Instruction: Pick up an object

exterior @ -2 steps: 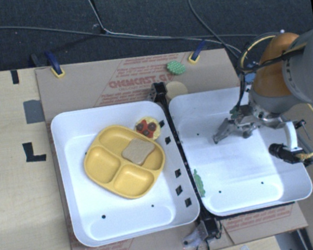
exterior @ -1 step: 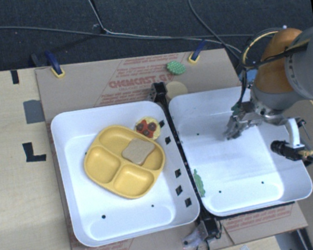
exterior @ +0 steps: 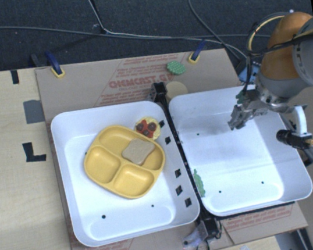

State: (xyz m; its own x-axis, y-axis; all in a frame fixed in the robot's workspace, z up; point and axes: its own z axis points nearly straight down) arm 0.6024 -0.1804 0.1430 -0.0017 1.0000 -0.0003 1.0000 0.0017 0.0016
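Observation:
A yellow divided plate [exterior: 106, 162] lies in the left bin [exterior: 83, 221]. A tan slice of bread [exterior: 137, 151] rests on the plate's upper right part. A small red and dark object [exterior: 147, 127] lies at the plate's upper right corner, near the bin's wall. A small green item [exterior: 198, 182] sits against the left wall of the right bin [exterior: 243, 190]. My gripper [exterior: 238, 118] hangs over the upper right part of the right bin, with nothing visible in it. The arm [exterior: 285, 63] reaches in from the right.
A green dotted piece [exterior: 175, 67] lies on the cardboard behind the bins. Blue and yellow clamps [exterior: 54, 66] hold the cardboard's back edge. Black cables [exterior: 130, 34] run across the dark floor behind. A black clip strip [exterior: 170, 143] joins the two bins.

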